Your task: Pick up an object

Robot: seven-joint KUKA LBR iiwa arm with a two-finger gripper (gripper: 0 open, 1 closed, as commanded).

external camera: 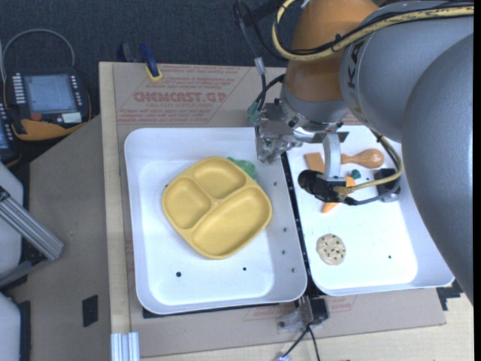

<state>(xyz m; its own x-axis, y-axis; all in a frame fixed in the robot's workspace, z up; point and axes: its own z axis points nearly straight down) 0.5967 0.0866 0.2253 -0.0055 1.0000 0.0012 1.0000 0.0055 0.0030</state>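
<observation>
At the one o'clock corner of the left bin (143, 224), the gripper (267, 150) hangs low just inside the wall that divides the two bins. Whether it is spread or closed I cannot tell, since the wrist and its fittings cover it from above, and nothing can be seen held in it. Its place there reads as deliberate: a small green piece (244, 166) peeks out at the one o'clock edge of the yellow divided plate (218, 205), just beside the gripper towards its eight o'clock. I judge this piece to be the object it is after. The plate lies flat across the middle of the left bin with its compartments up. It is broad and shallow, so it looks a poor fit for a two-finger grasp, while the green piece is small enough to pinch. The piece is partly tucked against the plate's rim, however, so a descent may nudge the plate or close on the rim instead. In the right bin (391, 269), a cookie (331, 248) lies at about seven o'clock. A wooden spoon (361, 157) and an orange chunk (314, 160) sit near eleven o'clock under the arm. All three are apart from the gripper and seem not to be in play.
</observation>
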